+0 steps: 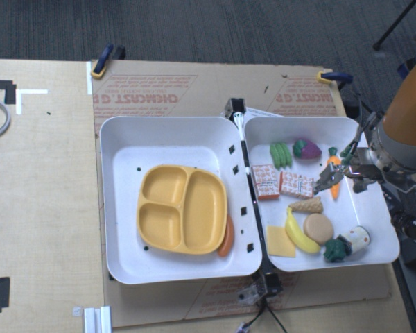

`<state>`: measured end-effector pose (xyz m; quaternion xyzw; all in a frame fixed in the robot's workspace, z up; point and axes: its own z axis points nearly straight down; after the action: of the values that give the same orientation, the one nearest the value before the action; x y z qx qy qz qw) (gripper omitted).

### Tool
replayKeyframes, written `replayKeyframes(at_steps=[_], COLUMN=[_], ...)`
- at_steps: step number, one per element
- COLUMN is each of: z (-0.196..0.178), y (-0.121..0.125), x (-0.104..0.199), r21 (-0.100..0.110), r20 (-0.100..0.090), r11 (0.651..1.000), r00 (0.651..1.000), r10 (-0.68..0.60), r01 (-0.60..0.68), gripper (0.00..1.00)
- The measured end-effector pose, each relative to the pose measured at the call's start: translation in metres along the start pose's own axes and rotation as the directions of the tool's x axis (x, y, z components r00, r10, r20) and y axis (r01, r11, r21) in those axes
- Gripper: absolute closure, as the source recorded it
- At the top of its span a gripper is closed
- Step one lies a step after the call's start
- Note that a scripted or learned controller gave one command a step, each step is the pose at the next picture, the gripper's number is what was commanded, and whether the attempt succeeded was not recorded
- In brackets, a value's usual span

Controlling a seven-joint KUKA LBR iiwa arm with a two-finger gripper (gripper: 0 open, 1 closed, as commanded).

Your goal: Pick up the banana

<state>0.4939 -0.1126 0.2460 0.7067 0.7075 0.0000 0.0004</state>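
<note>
Where the banana point(299, 234) lies, lower middle of the right bin point(374, 255), is down and left of the end effector point(331, 177), near but apart. Long axis running upper left to lower right, slightly curved. End effector at right-center of frame, over the right bin beside the carrot point(335, 186); fingers seem parted a little, hard to tell, nothing seen held. Crowded around the banana: cone point(306, 205) just above, round bun point(318, 228) touching on its right, cheese slice point(281, 242) at its left, broccoli point(337, 250) lower right. Cracker boxes point(283, 183) between it and upper bin. Left bin point(118, 207) with yellow plate point(183, 209), well apart. Likely snag: bun and cone crowding the grasp.
</note>
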Motion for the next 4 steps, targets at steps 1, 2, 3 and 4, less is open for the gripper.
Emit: replayKeyframes(at_steps=[1,2,3,4], z=[0.118,0.152,0.142,0.054], y=[-0.017,-0.016,-0.015,0.055], x=[0.018,0.018,0.016,0.047], r21=[0.004,0.0,-0.004,0.002], r20=[-0.001,-0.001,0.002,0.001], r11=[0.966,1.0,1.0,0.903], r00=[0.966,1.0,1.0,0.903], r10=[0.26,-0.03,-0.026,0.429], r01=[-0.26,0.03,0.026,-0.429], gripper=[0.0,0.0,1.0,1.0])
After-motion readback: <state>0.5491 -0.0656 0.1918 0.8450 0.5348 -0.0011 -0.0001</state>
